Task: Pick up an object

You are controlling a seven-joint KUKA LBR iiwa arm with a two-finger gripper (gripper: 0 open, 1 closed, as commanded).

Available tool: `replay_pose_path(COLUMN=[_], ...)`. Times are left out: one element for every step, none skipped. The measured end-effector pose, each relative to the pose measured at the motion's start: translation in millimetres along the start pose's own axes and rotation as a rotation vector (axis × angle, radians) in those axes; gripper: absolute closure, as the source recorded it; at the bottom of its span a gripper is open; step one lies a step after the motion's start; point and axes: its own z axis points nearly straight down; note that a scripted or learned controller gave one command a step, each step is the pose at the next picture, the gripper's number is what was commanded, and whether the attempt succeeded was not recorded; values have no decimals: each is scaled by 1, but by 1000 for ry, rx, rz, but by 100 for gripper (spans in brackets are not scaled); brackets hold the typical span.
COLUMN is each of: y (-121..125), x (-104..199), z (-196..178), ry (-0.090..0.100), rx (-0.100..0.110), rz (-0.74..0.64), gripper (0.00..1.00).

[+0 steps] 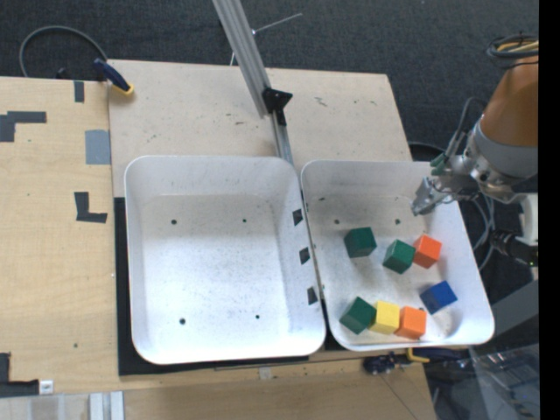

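Note:
Several small blocks lie in the right bin (332,178): a green block (360,241), a second green block (399,256) touching an orange block (428,250), a blue block (438,296), and a front row of green (357,315), yellow (386,317) and orange (411,322) blocks. My gripper (426,196) hangs over the bin's back right part, above and right of the blocks. Nothing shows between its fingers.
The left bin (140,191) stands beside the right one. A slanted metal rail (245,46) runs down to the gap between the bins. A blue and yellow clamp (114,77) lies on the bench at the back left. Cables hang at the right.

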Motion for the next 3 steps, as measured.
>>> replay_pose_path(y=[-1, 9, 15], x=[55, 104, 159], z=[9, 17, 24], ry=[2, 2, 2], rx=[4, 6, 6], rz=[-5, -5, -6], gripper=[100, 100, 100])
